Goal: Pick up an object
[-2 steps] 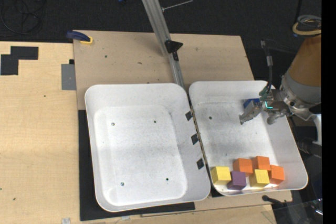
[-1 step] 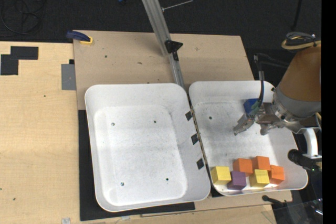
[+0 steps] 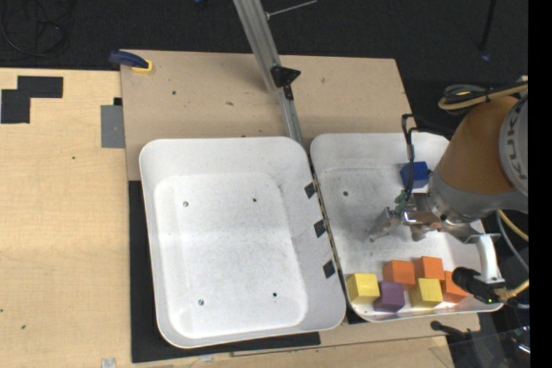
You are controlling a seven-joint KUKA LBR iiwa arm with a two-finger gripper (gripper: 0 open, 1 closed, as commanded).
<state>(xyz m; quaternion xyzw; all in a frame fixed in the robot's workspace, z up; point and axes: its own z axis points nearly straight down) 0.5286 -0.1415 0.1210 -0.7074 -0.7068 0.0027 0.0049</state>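
Two fingers on the gripper point(image 3: 388, 224), low over the right bin point(image 3: 362, 155), pointing toward its bare middle floor; whether they are apart or together I cannot tell, too small and dark against the speckled plastic. Nothing visible between them. Blue part point(image 3: 417, 175) sits just above the wrist, likely arm hardware, unclear.

Candidate objects all lie in the near corner of the right bin: yellow block point(image 3: 365, 285), purple block point(image 3: 391, 296), orange block point(image 3: 398, 271), second yellow block point(image 3: 429, 292), second orange block point(image 3: 431, 266). They touch or nearly touch each other in a tight cluster. The gripper is near but apart from them, on the far side of the cluster.

Arm point(image 3: 483, 164) comes in from the right, its orange band bulky over the bin's right edge.

Left bin point(image 3: 172, 155) is on the bench point(image 3: 216, 90) beside the right one, the two joined at a middle divider. A metal rail point(image 3: 254, 17) slants up behind them.

Progress, judged: nothing grasped, pick not yet done. Left to do: get over one block, close on it, lift.

Hidden: the arm covers the right bin's right side; anything under it cannot be seen. A further orange piece at the corner's right end is partly cut by a white fixture, shape unclear.
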